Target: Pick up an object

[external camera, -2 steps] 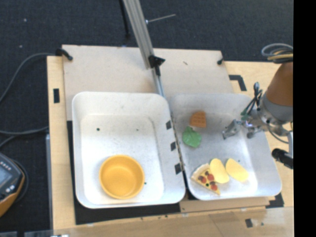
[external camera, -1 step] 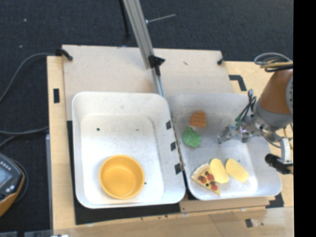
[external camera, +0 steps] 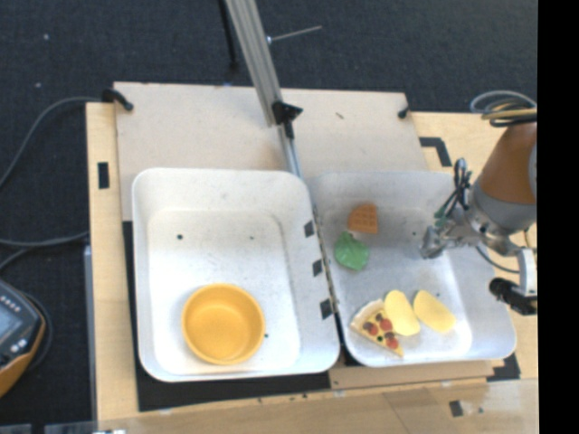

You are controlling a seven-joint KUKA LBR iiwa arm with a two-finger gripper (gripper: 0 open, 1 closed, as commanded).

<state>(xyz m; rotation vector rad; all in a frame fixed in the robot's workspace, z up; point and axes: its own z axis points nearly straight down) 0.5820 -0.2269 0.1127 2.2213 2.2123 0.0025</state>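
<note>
Approach step, nothing grasped yet. Gripper (external camera: 436,242) over right bin (external camera: 493,333), near its right edge, above bare floor; opening not readable from this angle, cannot tell.

Candidates all in right bin: waffle piece (external camera: 363,218) and green leaf (external camera: 352,252) close to the left wall, near mid-length; pizza slice (external camera: 376,326) at the front edge, touching a yellow chip (external camera: 401,313); second yellow chip (external camera: 434,311) just beside that, nearest the gripper. Yellow bowl (external camera: 223,323) alone in left bin (external camera: 149,269), front-left area.

Next move, by judgement: shift toward front edge, centre over the second chip, descend, close. Flat, thin pieces, so likely slip risk; waffle probably the better grip.
</note>
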